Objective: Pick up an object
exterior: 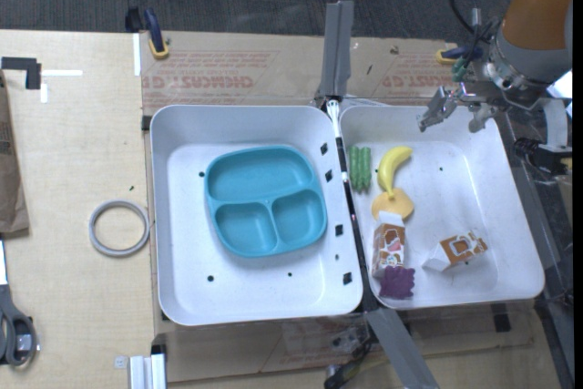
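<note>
Progress: nothing picked yet; whole grasp is left to do.
Gripper: up at far edge of right bin, fingers spread, nothing btwn them.
Candidates, all lying in right bin: banana, green veg by the divider, orange piece, brown/white pack, purple item, small carton.
Nearest to gripper: banana, still apart from it.
Left bin: blue divided tray.
Left to do: descend, close on one obj, lift.
</note>
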Robot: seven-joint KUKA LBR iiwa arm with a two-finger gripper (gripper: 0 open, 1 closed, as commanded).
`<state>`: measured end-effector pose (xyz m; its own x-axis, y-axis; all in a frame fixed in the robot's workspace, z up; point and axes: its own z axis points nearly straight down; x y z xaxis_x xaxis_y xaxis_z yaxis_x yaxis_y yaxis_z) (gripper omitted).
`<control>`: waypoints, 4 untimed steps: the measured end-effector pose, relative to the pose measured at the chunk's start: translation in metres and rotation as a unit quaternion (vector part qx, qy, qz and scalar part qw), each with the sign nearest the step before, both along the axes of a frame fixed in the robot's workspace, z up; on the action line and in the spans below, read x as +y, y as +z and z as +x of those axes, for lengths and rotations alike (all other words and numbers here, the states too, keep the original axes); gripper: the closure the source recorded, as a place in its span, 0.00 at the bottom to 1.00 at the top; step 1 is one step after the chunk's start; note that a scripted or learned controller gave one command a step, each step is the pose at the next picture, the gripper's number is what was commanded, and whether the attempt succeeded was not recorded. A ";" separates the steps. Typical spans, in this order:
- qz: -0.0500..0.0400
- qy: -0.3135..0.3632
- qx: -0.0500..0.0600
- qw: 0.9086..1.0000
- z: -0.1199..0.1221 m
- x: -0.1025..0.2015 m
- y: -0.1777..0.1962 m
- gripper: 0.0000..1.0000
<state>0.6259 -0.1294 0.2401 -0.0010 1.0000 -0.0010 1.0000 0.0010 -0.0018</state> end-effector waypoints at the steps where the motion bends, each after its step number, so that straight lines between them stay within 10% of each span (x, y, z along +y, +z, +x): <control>1: 0.001 0.036 0.000 0.999 -0.053 0.034 -0.145 0.00; 2: 0.000 -0.103 0.000 0.995 -0.037 -0.001 -0.056 0.00; 4: 0.000 -0.014 0.001 1.000 0.004 0.035 -0.149 0.00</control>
